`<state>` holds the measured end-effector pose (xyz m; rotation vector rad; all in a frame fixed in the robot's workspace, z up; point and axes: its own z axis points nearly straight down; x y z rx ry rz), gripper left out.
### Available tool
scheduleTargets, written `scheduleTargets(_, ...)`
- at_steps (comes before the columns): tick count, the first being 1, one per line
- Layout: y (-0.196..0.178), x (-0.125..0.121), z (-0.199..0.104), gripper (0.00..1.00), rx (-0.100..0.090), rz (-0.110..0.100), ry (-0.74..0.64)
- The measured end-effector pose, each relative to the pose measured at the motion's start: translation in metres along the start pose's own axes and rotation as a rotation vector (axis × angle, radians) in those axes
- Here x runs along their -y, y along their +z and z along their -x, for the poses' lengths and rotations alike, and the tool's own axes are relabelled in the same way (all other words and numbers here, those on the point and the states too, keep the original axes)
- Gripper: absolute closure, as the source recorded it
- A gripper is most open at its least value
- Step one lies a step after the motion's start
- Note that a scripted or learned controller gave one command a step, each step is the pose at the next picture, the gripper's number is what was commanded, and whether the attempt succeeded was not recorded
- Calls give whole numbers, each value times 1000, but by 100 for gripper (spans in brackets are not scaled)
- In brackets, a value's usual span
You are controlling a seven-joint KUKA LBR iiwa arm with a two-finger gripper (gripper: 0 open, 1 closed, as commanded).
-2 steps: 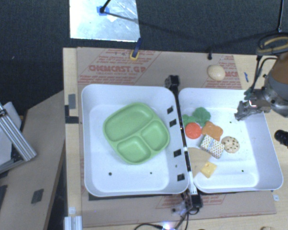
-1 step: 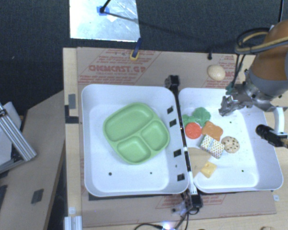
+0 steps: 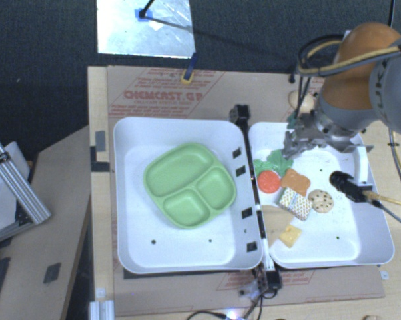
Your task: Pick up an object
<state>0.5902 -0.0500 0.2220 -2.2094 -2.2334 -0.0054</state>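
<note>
- Green plastic plate sits in the middle of the left bin. It looks wide and flat, so it is likely hard to pinch.
- Small toy foods lie in the right bin, toward its 9 o'clock side.
- The gripper hangs near that bin's 11 o'clock corner, just beside a green leafy toy. I cannot tell if it is wide or narrow.
- At 6 o'clock from the leafy toy lie a red round toy and an orange piece, close together.
- Next come a checked block and a cookie, side by side, with a yellow wedge at 6 o'clock from the block.
- These toys look light, stiff and a bit slippery. I think the orange piece is the best pick, pinched across its narrow middle.
</note>
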Motion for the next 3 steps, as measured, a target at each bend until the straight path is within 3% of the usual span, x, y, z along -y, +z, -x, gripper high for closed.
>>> scheduleTargets(1,8,-20,-52,100,0,0,1)
scheduleTargets(3,-13,-43,-149,100,-1,1,1)
